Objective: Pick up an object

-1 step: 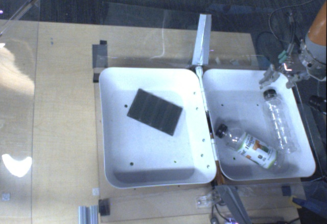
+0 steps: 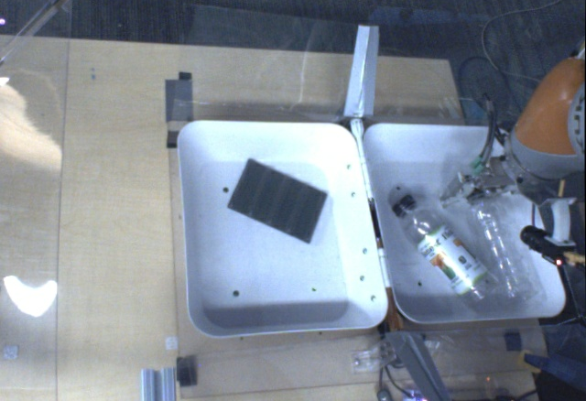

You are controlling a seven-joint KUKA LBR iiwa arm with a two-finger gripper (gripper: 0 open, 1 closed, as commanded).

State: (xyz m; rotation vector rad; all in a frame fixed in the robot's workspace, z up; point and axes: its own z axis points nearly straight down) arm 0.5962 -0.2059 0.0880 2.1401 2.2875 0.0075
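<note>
A wooden bench [image 2: 101, 234] carried two white bins side by side. The left bin [image 2: 206, 298] held a dark ribbed pad [image 2: 277, 200], lying flat and turned at a slant, near the bin's upper middle and clear of its walls. A metal bar [image 2: 363, 74] ran up from the seam between the bins.

The right bin [image 2: 412, 147] held a clear bottle [image 2: 442, 248] with a black cap and a green and orange label, lying on its side, cap toward the upper left. Just to its right lay what looked like a second clear bottle [image 2: 499, 248], hard to make out against the white floor.

The arm [image 2: 554, 120] came in from the right, its orange band over the bin's far right corner. The gripper [image 2: 476, 181] sat low over the bin's upper right, above the bottles; whether it was spread or pressed together could not be told, since glare and clear plastic blurred that spot.
</note>
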